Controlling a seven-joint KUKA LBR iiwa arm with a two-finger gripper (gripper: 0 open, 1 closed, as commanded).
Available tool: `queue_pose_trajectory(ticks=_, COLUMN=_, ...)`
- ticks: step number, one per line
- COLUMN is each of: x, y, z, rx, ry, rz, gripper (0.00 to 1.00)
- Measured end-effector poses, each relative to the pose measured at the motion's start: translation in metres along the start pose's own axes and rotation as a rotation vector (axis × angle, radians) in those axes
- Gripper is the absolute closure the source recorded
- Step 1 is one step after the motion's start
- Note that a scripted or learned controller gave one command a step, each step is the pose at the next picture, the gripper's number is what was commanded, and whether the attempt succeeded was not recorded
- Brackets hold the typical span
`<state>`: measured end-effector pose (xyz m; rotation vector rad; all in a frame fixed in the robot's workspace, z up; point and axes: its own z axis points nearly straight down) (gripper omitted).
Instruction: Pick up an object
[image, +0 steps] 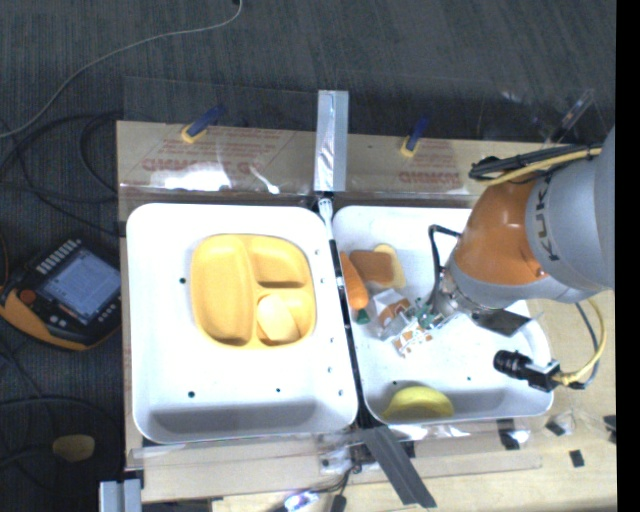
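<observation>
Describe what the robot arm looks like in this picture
The arm is bulky and rounded, grey with a broad orange band above the wrist and dark lettering on the grey shell. Thin black and yellow cables run along it. The gripper is small, with metal and green parts.

The right bin is crowded at its left; open floor lies between clutter and arm.

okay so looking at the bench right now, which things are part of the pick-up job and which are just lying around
Part of the job:
- gripper, low in the right bin
- carrot
- bread slice
- small packet
- yellow banana-like piece

Just lying about:
- yellow divided tray in the left bin
- handheld controller on the floor
- blue-and-yellow clamps
</observation>
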<state>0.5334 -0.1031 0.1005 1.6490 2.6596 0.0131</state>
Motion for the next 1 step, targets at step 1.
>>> queue_pose_trajectory(ticks=1, x=0.0855, y=0.0162, z=-0.1316, rx=0.017, ry=0.005, rz=0.189, gripper=1.00)
